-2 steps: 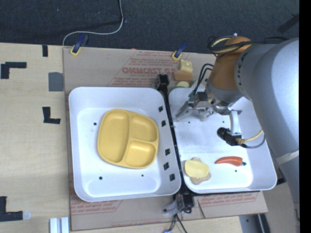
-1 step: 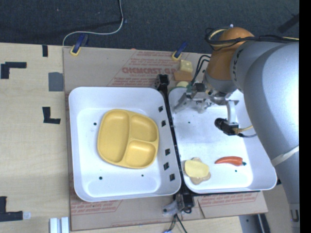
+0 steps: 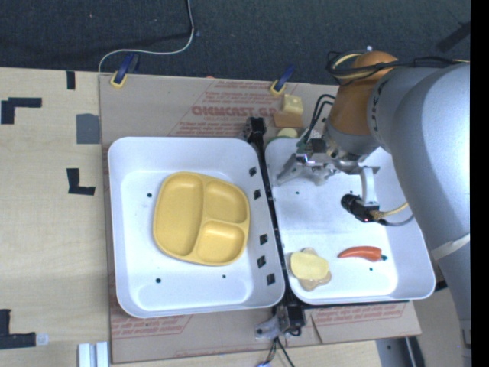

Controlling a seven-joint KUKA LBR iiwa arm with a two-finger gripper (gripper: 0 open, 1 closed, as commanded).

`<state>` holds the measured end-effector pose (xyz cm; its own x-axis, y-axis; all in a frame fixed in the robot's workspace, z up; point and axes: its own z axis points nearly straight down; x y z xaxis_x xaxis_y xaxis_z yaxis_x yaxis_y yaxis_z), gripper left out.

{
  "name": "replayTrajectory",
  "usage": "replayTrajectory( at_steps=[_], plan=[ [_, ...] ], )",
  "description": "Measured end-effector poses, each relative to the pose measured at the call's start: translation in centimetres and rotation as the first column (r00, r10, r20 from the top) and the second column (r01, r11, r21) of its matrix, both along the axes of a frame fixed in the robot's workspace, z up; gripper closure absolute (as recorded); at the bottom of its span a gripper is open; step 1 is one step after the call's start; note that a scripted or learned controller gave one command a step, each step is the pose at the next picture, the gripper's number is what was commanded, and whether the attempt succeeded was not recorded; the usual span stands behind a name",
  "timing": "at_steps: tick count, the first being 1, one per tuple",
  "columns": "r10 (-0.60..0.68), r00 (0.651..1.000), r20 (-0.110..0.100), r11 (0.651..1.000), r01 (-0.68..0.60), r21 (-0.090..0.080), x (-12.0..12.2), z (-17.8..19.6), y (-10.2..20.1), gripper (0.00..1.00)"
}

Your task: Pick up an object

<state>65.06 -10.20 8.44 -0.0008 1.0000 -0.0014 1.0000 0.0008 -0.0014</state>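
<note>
Gripper [image 3: 309,161] low in right bin [image 3: 405,270], finger state unclear, red pepper [image 3: 360,254] nearby, yellow tray [image 3: 202,218] in left bin [image 3: 126,205]

Colours across the two white bins [image 3: 122,205]

A yellow divided tray [image 3: 201,218] is seen in the left bin; a pale yellow piece [image 3: 309,268] and a red pepper [image 3: 359,254] — green at its tip — in the right, beneath the grey, orange-banded arm [image 3: 405,128].
</note>
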Motion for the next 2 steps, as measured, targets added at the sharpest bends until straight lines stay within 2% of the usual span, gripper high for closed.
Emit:
replayTrajectory(
  at_steps=[1,2],
  plan=[
    [0.002,1.000,-0.007,1.000,-0.002,-0.002,1.7,0.0,0.7,0.00],
    [0.000,1.000,-0.001,1.000,0.000,0.000,-1.8,0.0,0.3,0.00]
  ],
)
